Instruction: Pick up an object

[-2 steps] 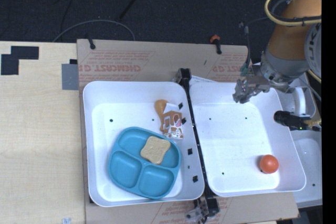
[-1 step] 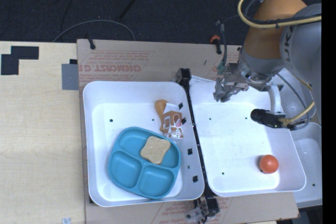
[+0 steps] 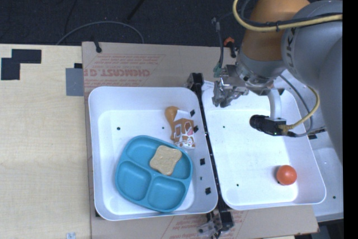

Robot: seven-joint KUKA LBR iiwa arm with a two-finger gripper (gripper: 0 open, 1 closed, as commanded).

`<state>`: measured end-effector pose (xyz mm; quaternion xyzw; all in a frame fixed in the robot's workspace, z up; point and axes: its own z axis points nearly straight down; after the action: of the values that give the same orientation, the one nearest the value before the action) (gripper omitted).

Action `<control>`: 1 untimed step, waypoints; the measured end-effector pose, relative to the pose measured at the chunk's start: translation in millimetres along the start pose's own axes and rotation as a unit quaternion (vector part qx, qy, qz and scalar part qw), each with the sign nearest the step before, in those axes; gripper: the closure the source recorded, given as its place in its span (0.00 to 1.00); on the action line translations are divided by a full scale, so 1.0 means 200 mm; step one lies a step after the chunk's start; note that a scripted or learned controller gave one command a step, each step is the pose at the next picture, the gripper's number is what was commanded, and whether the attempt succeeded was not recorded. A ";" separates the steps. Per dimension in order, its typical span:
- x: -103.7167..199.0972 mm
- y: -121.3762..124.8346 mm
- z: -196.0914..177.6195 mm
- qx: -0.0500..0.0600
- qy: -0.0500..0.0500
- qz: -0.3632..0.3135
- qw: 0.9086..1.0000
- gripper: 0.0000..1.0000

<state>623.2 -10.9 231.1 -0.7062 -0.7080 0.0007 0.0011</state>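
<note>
Tray point(image 3: 134, 187) with toast point(image 3: 165, 159) sits left of the divider. Ball point(image 3: 286, 174) right of it, far from pincer point(image 3: 222, 95) at the back rim. Pincer state: can't tell. Risk: closing on air, or ball rolling off.

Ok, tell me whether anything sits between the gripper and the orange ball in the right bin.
Nothing visible does. The gripper hangs over the right bin's far left corner, and the orange ball lies near the front right. Bare white floor runs between them; the black cable fitting sits beside that line, not on the floor.
</note>
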 end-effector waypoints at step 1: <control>0.29 0.01 -0.03 0.000 0.000 0.000 1.000 1.00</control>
<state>624.4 47.0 236.4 -0.7061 -0.7081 0.0009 0.0012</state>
